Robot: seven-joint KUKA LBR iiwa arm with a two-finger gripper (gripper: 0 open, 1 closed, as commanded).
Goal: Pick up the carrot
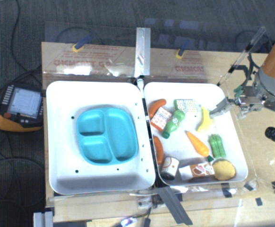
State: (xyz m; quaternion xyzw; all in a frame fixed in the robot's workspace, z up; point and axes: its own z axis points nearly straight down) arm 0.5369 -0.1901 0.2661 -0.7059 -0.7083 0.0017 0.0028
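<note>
The carrot (197, 143) is a small orange cone lying flat in the right bin (232, 126), right of its middle, pointing up-left. It lies between a yellow banana (204, 119) above and a green vegetable (217, 145) at its right. My gripper (216, 110) hangs over the bin's upper right edge, just right of the banana and well above the carrot, not touching it. Nothing shows in its grasp. The arm (265, 79) comes in from the right.
The right bin also holds a green bottle (174, 123), a red-and-white carton (161, 118), two orange sausages (157, 104), a can (169, 167), a flat box (201, 170) and a lemon (223, 169). The left bin (62, 164) bears a blue divided plate (107, 135).
</note>
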